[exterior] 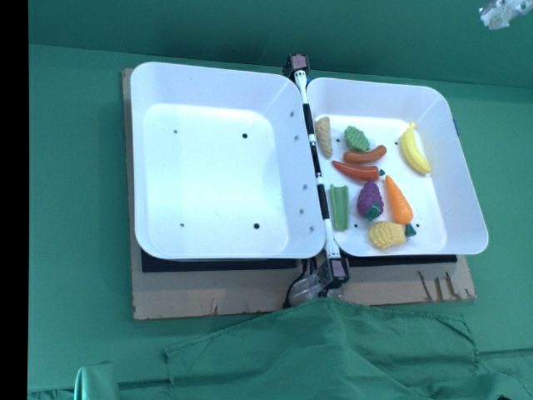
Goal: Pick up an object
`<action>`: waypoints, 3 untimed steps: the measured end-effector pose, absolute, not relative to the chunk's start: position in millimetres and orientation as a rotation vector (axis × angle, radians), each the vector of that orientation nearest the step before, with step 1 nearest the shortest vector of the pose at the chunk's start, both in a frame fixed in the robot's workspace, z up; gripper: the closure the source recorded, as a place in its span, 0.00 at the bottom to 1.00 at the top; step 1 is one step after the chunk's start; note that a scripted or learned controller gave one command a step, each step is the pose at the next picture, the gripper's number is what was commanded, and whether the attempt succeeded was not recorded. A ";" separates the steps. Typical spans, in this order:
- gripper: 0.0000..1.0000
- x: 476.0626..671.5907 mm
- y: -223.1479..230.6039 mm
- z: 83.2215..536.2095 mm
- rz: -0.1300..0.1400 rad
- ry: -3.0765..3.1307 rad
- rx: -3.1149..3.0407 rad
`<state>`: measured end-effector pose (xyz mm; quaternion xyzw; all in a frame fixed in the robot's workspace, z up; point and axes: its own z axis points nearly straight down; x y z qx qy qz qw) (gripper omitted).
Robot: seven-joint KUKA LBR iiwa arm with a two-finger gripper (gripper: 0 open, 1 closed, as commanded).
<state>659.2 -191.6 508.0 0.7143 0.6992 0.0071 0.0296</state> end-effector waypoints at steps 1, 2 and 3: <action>1.00 658.9 -192.0 523.2 0.025 2.147 2.199; 1.00 658.5 -192.5 537.9 0.028 2.139 2.196; 1.00 657.9 -193.0 553.0 0.031 2.129 2.193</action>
